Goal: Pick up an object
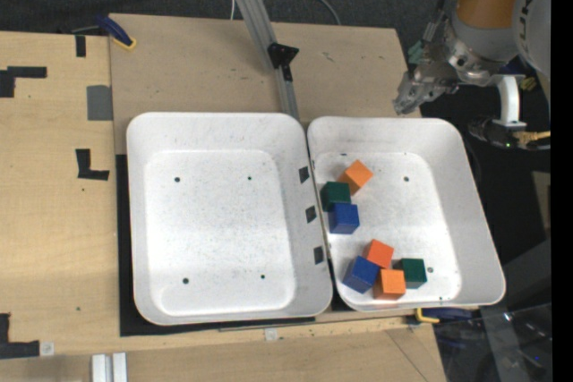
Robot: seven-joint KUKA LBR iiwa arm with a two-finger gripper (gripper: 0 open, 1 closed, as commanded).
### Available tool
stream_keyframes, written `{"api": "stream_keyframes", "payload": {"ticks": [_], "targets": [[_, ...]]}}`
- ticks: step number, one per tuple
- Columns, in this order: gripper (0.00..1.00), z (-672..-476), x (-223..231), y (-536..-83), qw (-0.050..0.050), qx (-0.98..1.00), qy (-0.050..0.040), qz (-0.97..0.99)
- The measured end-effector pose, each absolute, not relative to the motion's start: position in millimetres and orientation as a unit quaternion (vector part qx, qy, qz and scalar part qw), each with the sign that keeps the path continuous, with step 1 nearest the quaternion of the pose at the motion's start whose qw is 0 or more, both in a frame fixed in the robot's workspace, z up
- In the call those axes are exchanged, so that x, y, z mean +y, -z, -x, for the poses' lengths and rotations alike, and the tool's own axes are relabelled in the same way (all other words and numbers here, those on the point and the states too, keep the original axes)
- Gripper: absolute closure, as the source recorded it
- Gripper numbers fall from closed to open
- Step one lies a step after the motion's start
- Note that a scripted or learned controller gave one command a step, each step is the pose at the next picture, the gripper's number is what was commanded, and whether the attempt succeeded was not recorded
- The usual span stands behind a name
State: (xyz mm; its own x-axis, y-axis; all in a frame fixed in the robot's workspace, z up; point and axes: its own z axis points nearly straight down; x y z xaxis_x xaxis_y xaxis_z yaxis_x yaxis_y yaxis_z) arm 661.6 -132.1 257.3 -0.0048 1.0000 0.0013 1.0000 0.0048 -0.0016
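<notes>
Two shallow white bins sit side by side on a tan bench [197, 58]. Every block lies in the right bin [448, 148]: an orange block [358, 175], green block [337, 193] and blue block [345, 217] touching near its left wall, and four more clustered at lower centre. At upper right, the gripper [410, 98] hovers beyond the bin's rim; whether it is released or clenched cannot be told. Tight packing risks a descent striking neighbouring blocks and slipping off.

Open room above clustered blocks [363, 228]

right bin [448, 139] | seven loose cubes: orange [358, 175], green [336, 193], blue [345, 217] | cluster [383, 267] near front
</notes>
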Motion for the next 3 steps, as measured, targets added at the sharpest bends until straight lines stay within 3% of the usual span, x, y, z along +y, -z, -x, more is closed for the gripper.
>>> {"api": "stream_keyframes", "payload": {"ticks": [1,2,3], "targets": [[1.00,-637.7,-72.8,-252.5,0.002,-0.709,-0.0004,0.705],[1.00,-629.5,-20.5,-251.9,0.001,-0.709,-0.0003,0.705],[1.00,-599.4,32.4,-243.3,0.002,-0.709,-0.0010,0.705]]}}
